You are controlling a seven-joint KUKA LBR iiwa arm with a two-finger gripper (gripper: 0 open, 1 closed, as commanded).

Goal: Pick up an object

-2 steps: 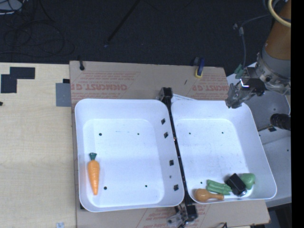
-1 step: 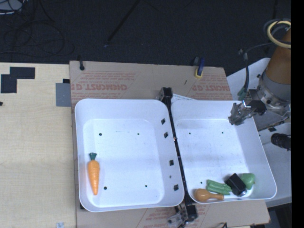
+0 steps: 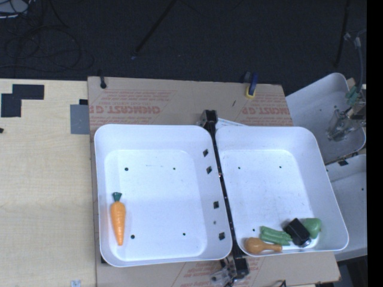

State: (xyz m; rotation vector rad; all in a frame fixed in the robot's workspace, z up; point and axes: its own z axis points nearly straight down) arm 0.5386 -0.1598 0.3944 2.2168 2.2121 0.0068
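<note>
An orange toy carrot (image 3: 118,220) with a green top lies lengthwise in the left bin (image 3: 149,137), near its front left corner. In the front right corner of the right bin (image 3: 269,139) lie a green pod-shaped toy (image 3: 274,235), a black block (image 3: 297,231), a green rounded toy (image 3: 313,225) and an orange-tan pear-shaped toy (image 3: 261,246), all close together. The grey arm (image 3: 317,103) stands at the right, outside the bins. Its gripper (image 3: 342,124) hangs beyond the right bin's far right corner, well away from every object.
Both bins rest on a cardboard sheet (image 3: 179,100) on a light wooden bench (image 3: 42,178). A black divider rail (image 3: 218,184) runs between the bins. A blue and yellow clamp (image 3: 251,85) sits at the cardboard's back edge.
</note>
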